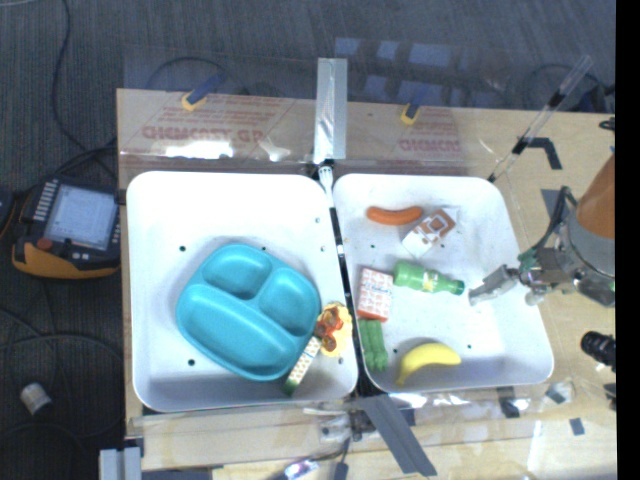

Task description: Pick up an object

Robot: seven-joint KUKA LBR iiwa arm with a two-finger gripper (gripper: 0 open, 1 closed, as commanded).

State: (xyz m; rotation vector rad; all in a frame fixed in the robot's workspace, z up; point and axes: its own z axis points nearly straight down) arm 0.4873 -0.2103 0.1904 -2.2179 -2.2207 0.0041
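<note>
My gripper (512, 288) hangs over the right side of the right bin (520, 353), open with nothing between its fingers. To its left lies a green bottle (428, 280), the closest object, with a small gap between them. An orange sausage (394, 214) and a small white-and-brown carton (430, 228) lie at the bin's far side. A red-and-white box (375, 294) and a green cucumber-like piece (373, 344) sit by the left wall. A yellow banana (428, 359) rests at the near side.
The left bin (160, 208) holds a blue divided plate (250, 308), an orange-yellow toy (333, 326) and a green-white stick (300, 366) by the divider. A handheld device (65, 230) lies on the floor at left. Cables and brackets stand right of the bins.
</note>
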